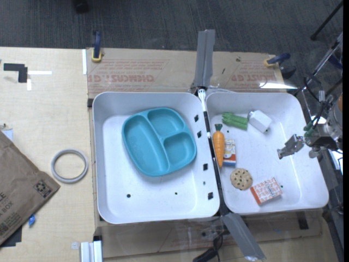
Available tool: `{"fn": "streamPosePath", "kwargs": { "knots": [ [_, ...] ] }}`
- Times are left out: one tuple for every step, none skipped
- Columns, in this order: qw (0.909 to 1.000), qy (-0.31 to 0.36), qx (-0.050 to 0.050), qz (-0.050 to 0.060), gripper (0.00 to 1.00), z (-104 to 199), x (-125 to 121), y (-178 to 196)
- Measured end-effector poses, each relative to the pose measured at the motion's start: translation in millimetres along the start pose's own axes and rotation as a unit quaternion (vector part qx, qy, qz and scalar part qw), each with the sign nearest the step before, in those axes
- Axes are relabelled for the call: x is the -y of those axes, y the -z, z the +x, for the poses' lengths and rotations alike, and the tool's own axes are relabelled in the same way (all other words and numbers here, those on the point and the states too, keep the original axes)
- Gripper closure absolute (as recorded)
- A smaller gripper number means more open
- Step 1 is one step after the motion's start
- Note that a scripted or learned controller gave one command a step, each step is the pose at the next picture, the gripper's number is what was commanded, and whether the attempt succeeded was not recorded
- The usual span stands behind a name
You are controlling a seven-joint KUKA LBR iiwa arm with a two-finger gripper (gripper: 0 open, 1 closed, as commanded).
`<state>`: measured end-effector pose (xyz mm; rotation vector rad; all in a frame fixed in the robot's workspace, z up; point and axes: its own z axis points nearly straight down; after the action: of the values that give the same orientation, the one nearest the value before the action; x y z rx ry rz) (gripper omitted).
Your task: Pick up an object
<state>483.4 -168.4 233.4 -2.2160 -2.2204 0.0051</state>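
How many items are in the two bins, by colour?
Blue: 1, divided plate
Green: 1, green toy
Orange: 1, carrot
White: 1, white block
Tan: 1, cookie
Red and white: 2, small carton, flat packet
Total: 7

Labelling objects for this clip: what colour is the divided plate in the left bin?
Light blue, seen clearly in the camera view: the divided plate.

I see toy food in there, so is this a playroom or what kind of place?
Probably a robot test lab, not a playroom. Two white bins sit on a bench clamped over cardboard, a robot gripper reaches in, and the toy carrot and cookie look like practice objects.
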Motion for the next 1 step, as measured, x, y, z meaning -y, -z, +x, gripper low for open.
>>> {"fn": "streamPosePath", "kwargs": {
  "knots": [
    [0.9995,-0.030,0.000,0.000,0.00,25.0,5.8,-111.6]
  ]
}}
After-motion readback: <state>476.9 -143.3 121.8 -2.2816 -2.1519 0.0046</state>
